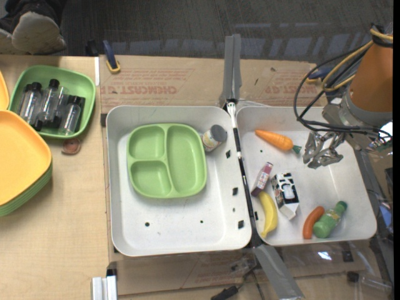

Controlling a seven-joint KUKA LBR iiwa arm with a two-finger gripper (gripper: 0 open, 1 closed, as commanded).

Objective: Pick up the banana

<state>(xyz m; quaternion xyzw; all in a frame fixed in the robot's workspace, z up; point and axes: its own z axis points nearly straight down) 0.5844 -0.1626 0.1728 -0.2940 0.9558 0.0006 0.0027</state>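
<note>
the arm hangs over the far right part of the right bin (356, 230), its gripper (322, 150) pointing down with nothing between the jaws; whether they stand wide or narrow i cannot tell from up here. so the pick looks to be at the approach step, with the grasp not yet made.

the banana (269, 212) lies in the near left part of that same bin, running near to far, just beside the divider between the 2 bins. the gripper is well apart from it, further right and further back. the next move, i'd judge, calls for travelling left and nearer, then turning the jaws to close across the banana's short width before coming down.

room is tight there. a white carton (287, 194) sits just to the banana's right, a small pink packet (263, 177) lies near its far end, and the bin wall is close on its left. so 1 jaw has to drop into the gap by the wall and the other between banana and carton. the carrot (275, 140) lies near the gripper on the way. the green bottle (329, 220) and red pepper (311, 221) sit near right, out of the path. above the bin there is open room to lift straight up.
</note>
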